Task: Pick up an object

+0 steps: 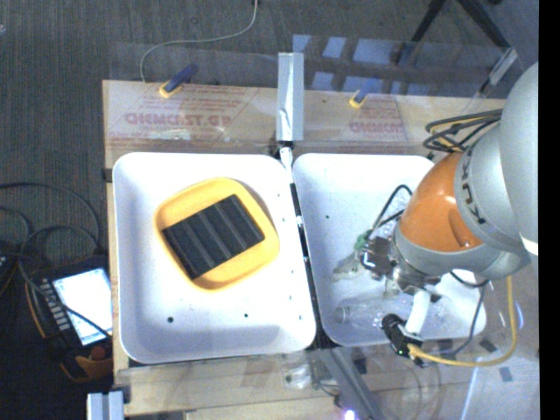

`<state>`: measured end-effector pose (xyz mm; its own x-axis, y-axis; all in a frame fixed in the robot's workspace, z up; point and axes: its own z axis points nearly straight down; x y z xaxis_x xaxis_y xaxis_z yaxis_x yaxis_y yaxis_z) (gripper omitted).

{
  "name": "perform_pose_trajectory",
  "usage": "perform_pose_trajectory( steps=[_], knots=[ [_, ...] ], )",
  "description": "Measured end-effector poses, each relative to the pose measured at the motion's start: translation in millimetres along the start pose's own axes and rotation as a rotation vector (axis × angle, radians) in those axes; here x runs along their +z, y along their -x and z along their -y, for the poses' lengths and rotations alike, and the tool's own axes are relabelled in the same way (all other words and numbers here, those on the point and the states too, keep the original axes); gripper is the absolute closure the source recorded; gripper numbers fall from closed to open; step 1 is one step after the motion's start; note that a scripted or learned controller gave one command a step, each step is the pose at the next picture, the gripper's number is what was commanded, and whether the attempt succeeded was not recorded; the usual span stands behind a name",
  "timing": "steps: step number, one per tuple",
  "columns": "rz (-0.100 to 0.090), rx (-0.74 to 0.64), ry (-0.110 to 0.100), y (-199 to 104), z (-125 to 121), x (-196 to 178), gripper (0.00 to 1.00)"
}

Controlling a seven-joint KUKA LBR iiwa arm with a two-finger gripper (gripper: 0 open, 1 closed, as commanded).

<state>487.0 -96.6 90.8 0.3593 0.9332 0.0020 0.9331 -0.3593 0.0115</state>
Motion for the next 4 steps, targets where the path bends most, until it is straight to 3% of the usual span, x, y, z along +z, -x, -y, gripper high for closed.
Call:
perform_pose_trajectory(
  steps=[1,2,3,4],
  knots=[
    [0.005,0.069,-0.014,-51,-15,-92,0.00],
    [0.005,0.069,-0.014,-50,-15,-92,0.00],
    [0.007,0.121,-0.012,15,-31,-156,0.00],
    [0.006,0.215,-0.016,23,-5,-88,0.00]
  ],
)
